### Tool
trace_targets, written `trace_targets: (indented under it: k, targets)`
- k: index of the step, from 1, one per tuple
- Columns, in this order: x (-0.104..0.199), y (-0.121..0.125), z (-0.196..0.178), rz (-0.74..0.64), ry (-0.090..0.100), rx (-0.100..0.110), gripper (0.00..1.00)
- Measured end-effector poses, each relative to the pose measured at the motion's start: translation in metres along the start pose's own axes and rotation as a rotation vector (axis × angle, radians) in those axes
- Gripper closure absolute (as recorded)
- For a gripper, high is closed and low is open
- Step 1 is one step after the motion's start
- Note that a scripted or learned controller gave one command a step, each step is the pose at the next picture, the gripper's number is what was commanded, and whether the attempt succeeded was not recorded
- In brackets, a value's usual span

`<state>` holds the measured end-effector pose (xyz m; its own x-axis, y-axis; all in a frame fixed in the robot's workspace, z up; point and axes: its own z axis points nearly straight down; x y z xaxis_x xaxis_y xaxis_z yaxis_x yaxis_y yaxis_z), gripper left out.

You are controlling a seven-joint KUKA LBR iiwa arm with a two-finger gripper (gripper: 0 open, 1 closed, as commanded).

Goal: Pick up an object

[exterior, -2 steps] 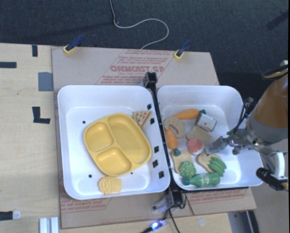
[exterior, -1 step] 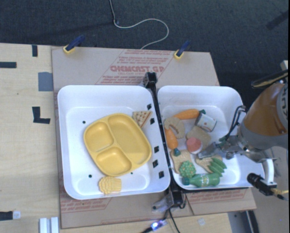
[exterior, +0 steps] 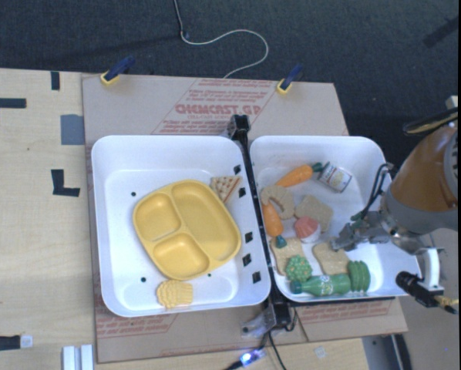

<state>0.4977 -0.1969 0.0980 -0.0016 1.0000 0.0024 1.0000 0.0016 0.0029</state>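
Note:
The right bin (exterior: 361, 151) holds several toy foods: an orange carrot (exterior: 296, 176), a small jar (exterior: 337, 177), tan bread slices (exterior: 314, 208), a red and white piece (exterior: 306, 227), a broccoli floret (exterior: 297, 268), a green cucumber (exterior: 332, 284) and a tan cracker (exterior: 331, 259). My gripper (exterior: 346, 240) reaches in from the right and hangs low over this bin's right half. Its tip is just right of the cracker and above the cucumber's end. Nothing is visibly held.
The left bin (exterior: 107, 206) holds a yellow divided plate (exterior: 186, 228), a waffle-patterned wedge (exterior: 225, 185) at its upper right and a yellow corn piece (exterior: 174, 292) near the front. Black clips line the wall between the bins (exterior: 250, 206). A cable (exterior: 230, 37) trails behind.

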Motion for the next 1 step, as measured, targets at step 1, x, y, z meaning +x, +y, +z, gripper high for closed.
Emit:
trace_targets:
  k: [1]
  targets:
    - [-0.001, 0.0034, -0.063, 0.0, -0.004, -0.001, 1.0]
